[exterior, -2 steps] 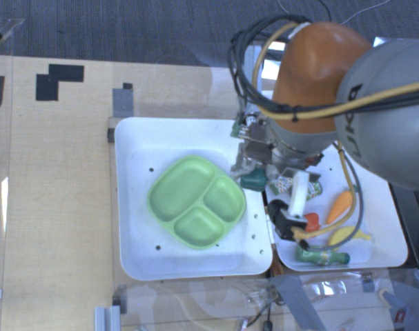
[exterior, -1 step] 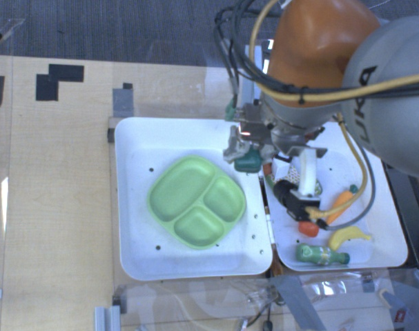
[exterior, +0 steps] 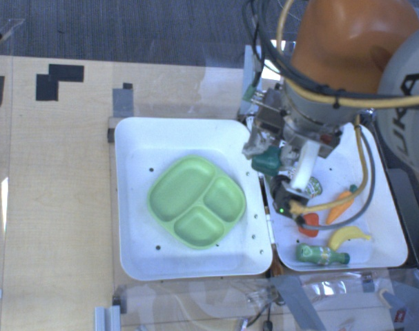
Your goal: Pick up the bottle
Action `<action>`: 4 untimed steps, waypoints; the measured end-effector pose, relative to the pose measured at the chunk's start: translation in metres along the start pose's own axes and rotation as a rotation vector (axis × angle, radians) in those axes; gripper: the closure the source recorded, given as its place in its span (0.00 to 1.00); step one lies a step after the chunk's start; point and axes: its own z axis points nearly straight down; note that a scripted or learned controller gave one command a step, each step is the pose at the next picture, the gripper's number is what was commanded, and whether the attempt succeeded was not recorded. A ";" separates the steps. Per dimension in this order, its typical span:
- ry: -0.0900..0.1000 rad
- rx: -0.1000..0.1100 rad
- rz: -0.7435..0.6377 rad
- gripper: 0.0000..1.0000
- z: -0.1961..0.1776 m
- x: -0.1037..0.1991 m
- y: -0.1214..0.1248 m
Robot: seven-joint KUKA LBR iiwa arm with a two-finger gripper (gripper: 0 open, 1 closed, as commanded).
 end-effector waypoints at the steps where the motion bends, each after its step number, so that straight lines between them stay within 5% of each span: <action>1: -0.002 0.002 0.080 1.00 0.064 0.034 0.042; 2: -0.003 0.005 -0.020 1.00 0.207 0.055 0.031; 3: -0.002 0.003 0.083 1.00 0.184 0.044 0.049; 4: -0.001 0.003 0.565 1.00 0.145 0.086 0.027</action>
